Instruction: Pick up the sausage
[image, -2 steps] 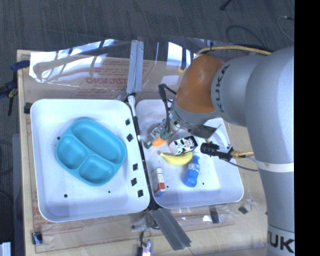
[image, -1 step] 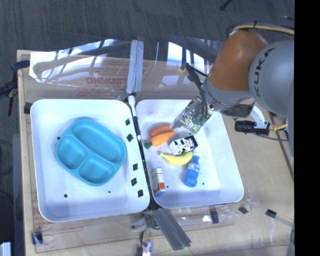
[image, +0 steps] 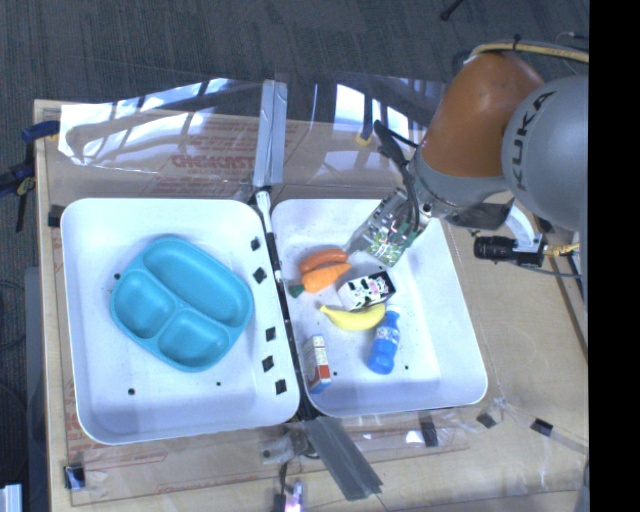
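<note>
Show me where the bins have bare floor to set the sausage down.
Left bin: bare floor rings the blue divided plate, widest along the near wall. Right bin: free strip along its right wall, beyond the blue bottle. Its middle is crowded: sausage, carrot, banana, with the gripper above.

bench (image: 520, 330): wooden top, clear plastic sheet under the bins | left bin (image: 90, 400): lies on bench, far left of the jaws | right bin (image: 455, 350): lies on bench, directly below the jaws

I see a pale wooden desk (image: 520, 330) on dark grey carpet (image: 130, 45), with clear plastic sheeting (image: 190, 130) glaring.
</note>
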